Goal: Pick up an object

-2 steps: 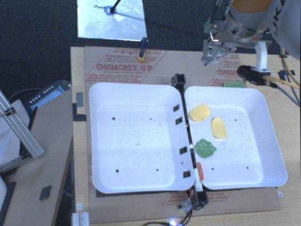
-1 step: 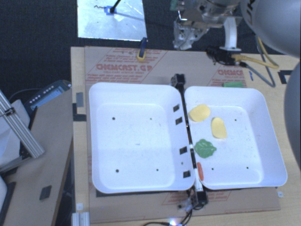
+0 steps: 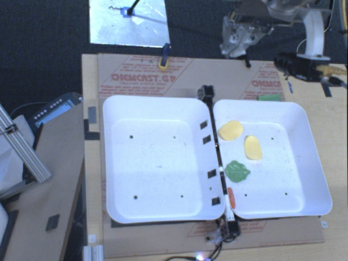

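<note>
Gripper [image 3: 235, 43] hovering above bench behind right bin [image 3: 310, 145], finger state not discernible, nothing visibly held; chips [image 3: 230, 130], leaf [image 3: 237, 171] lying in bin's left half, suggesting a centred vertical descent onto one piece.

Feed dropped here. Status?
Gripper high above the bench, behind the bins. Four items in right bin, untouched. Nothing in the way.
</note>
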`<action>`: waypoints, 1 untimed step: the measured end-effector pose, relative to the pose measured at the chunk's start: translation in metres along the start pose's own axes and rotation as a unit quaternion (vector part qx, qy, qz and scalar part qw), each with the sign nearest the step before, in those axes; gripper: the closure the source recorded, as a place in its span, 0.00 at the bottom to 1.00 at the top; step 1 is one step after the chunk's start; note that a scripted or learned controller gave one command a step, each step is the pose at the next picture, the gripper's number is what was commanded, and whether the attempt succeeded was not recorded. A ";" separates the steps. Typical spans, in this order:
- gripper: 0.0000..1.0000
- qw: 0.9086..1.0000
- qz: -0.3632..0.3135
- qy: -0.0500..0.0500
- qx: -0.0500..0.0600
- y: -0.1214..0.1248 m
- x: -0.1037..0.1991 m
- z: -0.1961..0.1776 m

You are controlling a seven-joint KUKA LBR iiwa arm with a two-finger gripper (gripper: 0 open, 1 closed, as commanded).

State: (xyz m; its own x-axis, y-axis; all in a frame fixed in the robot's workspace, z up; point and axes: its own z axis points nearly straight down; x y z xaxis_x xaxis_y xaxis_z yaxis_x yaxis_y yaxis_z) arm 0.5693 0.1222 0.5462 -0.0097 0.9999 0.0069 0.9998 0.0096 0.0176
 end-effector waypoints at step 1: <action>1.00 1.000 0.000 -0.003 0.011 -0.087 0.025 0.046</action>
State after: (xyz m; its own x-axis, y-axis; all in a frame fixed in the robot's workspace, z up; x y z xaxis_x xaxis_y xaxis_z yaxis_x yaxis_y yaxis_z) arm 0.4826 0.1464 0.4992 -0.0091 1.0000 0.0016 1.0000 0.0091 -0.0038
